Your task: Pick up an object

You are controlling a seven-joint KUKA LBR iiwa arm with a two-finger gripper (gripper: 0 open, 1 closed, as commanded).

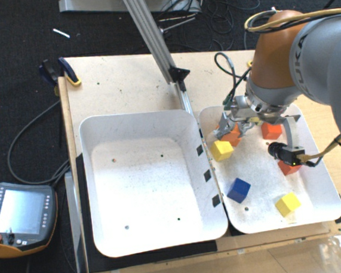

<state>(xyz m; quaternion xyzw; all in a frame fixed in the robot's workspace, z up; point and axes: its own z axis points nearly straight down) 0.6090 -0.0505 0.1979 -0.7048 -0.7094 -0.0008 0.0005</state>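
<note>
My gripper (234,127) is low in the right bin (320,199), near its far left corner. It sits directly over an orange block (234,137) and hides that block's top. A yellow cube (222,149) lies against the orange block's near left side. Further right in the bin are a second orange block (271,131) and a red-orange block (289,167), the latter partly behind a black fitting (278,150) on the arm's cable. A blue cube (239,190) and another yellow cube (287,204) lie toward the bin's front.
The left bin (93,170) stands beside the right one, their rims meeting at the middle. A slanted metal rail (152,38) ends at the far edge between the bins. The grey arm with its orange band (280,62) covers the right bin's far right corner.
</note>
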